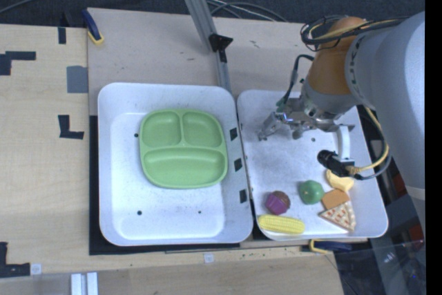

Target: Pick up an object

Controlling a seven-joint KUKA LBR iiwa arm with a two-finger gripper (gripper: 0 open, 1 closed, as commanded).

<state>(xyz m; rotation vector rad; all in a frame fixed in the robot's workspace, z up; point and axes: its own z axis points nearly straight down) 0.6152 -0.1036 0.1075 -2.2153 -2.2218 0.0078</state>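
Grey arm with orange band [330, 65] reaches in from the right, its hand [286, 124] low over the upper part of the right white shallow bin [273, 159]. Can't tell how far the hand is open; nothing seen in it. Toy food sits along that bin's near right corner: yellow plastic corn cob [281, 224], purple round fruit [278, 202], green round piece [311, 191], yellow banana [339, 180], orange wedge [335, 198], pizza slice [340, 216]. Left white shallow bin [117, 169] holds a green divided plastic plate [184, 148].
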